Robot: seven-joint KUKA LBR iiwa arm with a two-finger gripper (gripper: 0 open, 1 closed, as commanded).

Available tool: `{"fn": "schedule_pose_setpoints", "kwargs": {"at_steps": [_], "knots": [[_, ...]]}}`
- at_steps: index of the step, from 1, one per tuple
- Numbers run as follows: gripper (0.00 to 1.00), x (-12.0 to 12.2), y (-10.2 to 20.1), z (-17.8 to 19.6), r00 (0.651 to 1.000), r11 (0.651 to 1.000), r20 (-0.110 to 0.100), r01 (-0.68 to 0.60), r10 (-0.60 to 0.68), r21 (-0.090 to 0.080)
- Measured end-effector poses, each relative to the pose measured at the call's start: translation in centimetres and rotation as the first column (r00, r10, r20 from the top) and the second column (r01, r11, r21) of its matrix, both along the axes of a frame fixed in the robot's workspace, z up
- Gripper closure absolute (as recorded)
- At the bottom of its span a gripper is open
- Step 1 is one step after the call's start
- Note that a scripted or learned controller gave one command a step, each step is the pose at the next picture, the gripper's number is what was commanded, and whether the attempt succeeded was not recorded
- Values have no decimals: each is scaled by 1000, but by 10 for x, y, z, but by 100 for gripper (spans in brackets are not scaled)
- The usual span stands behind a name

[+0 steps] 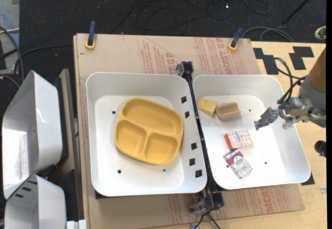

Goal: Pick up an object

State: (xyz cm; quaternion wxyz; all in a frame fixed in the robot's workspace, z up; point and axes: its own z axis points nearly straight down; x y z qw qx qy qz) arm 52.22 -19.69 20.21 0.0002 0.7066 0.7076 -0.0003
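Approach stage: gripper above the right bin, no object secured

Four candidate objects are located in the right bin (290, 134): a yellow block (207, 106) touching a tan block (227, 111) toward 11 o'clock of the bin floor, a red-and-white packet (239, 140) near the centre, and a printed pouch (238, 163) just beside it at 6 o'clock. The gripper (266, 118) is positioned at 3 o'clock of the tan block, over bare floor, and nothing is seen between its fingers; whether they are spread or closed cannot be told. The red-and-white packet is judged the better target, since it lies flat and apart from the blocks. A descent centred on it is recommended, with the fingers set across its short side. A yellow divided plate (149, 131) is seated in the left bin (98, 119) and is not required
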Motion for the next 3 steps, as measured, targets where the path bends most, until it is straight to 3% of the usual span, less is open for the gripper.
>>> {"fn": "schedule_pose_setpoints", "kwargs": {"at_steps": [2,3], "knots": [[0,5,0,-109,1000,1000,1,4,-4,4],[100,8,0,-95,1000,1000,12,3,-3,-1]]}}
